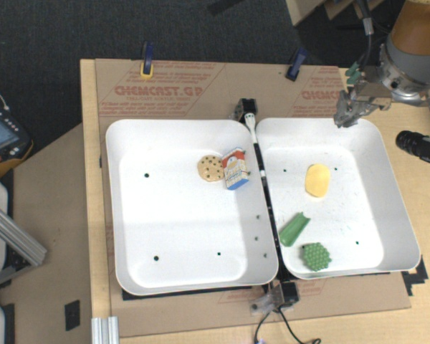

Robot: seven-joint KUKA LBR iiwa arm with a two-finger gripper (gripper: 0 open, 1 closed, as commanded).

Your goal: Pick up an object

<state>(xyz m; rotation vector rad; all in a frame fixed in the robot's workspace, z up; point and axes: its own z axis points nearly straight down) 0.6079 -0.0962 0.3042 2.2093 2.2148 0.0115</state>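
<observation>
Presently catalogued: two white bins on a brown board.

Left bin (129, 192): a round cookie (210, 168) at about 1 o'clock from the bin's centre; a small red, white and blue carton (235, 169) touching the cookie's 3 o'clock side, close to the bin's right wall.

Right bin (387, 192): a yellow oval (317, 180) near the centre; a green wedge (294, 229) at 7 o'clock from the oval, well apart from it; a round, bumpy green piece (316, 256) just beside the wedge at its 5 o'clock, near the front wall.

Gripper (346, 117): over the right bin's rim at 12 o'clock, well apart from every item. Nothing shows between its tips; whether it stands open or closed cannot be told from this view.
</observation>
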